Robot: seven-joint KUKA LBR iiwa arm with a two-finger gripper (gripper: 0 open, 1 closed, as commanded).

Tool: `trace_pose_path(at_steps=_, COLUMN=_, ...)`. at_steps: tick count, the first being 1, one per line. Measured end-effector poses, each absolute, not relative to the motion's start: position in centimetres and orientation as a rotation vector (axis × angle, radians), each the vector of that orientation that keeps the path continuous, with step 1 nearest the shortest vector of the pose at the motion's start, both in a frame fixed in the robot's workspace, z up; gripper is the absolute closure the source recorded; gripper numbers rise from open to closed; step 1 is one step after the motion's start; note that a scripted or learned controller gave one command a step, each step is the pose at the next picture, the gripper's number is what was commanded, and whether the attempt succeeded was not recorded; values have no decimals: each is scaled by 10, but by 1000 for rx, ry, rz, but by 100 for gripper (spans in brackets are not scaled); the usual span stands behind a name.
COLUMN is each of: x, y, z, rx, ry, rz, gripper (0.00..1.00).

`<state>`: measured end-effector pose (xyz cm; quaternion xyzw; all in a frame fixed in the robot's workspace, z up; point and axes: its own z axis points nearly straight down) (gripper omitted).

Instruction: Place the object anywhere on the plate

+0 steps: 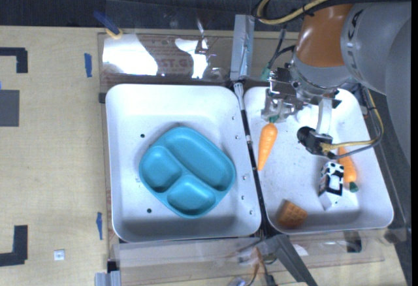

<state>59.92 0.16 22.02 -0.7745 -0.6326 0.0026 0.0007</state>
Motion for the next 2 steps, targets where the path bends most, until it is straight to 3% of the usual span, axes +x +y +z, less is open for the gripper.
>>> trace_pose_path(at_steps=1, x=559, y=65, z=226, rx=-2185, ry=-2250, rz=9, gripper=100)
trace_pose_path(at_steps=2, x=559, y=64, z=226, rx=-2186, ry=-2250, rz=9, gripper=0)
